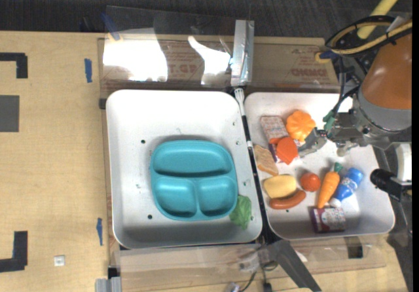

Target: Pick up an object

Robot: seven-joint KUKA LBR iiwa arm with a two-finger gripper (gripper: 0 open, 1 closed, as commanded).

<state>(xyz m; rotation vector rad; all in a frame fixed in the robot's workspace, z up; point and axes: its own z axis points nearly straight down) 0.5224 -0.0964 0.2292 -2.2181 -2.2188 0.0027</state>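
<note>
1. Fingers of the gripper (313, 143): from the camera view you cannot tell whether they are spread or closed. They hang low over the right bin (380, 215), just right of a red-orange toy vegetable (287, 150), and nothing shows between them.
2. That toy vegetable is your nearest candidate. It lies far-left in the right bin, crowded by an orange toy pumpkin (300, 124), a small printed box (273, 128) and a toy bread slice (266, 160).
3. It is probably light hollow plastic, stiff, smooth and rounded, so it will likely squirt sideways if pinched off-centre. Take it across its widest middle.
4. Less crowded options are the toy carrot (328, 187) and the blue-capped bottle (347, 186).
5. The bin floor is smooth white, and things will likely slide on it.
6. The left bin (124, 127) holds a teal divided tray (194, 177) and a green leafy toy (242, 211).
</note>
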